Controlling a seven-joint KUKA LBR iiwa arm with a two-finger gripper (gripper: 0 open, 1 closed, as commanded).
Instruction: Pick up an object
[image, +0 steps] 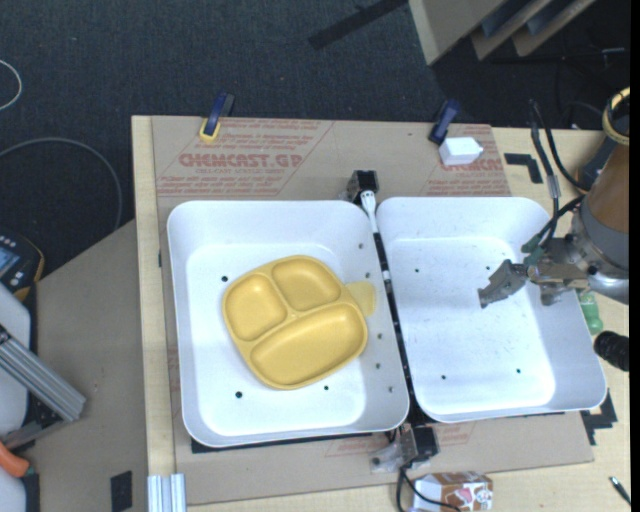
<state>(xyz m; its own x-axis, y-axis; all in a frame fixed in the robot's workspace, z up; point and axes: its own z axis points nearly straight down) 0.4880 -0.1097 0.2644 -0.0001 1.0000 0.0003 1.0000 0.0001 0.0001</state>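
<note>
The gripper (497, 288) hangs over the right bin (440, 330), its dark fingertips pointing toward the bin's middle from the right side. Whether those tips stand apart or together cannot be told from this slant; nothing shows between them. Under and to the left of the tips the bin floor lies bare white, with wide room on that side out to the rim. Behind the tips the wrist and the grey arm (610, 215) cross the bin's right rim, so that edge is crowded.

Well to the left of the tips, past the seam where the two bins meet, the yellow divided plate (293, 320) lies flat in the left bin (200, 240). Its small tab reaches toward the seam. Open floor rings the plate on its other sides.
</note>
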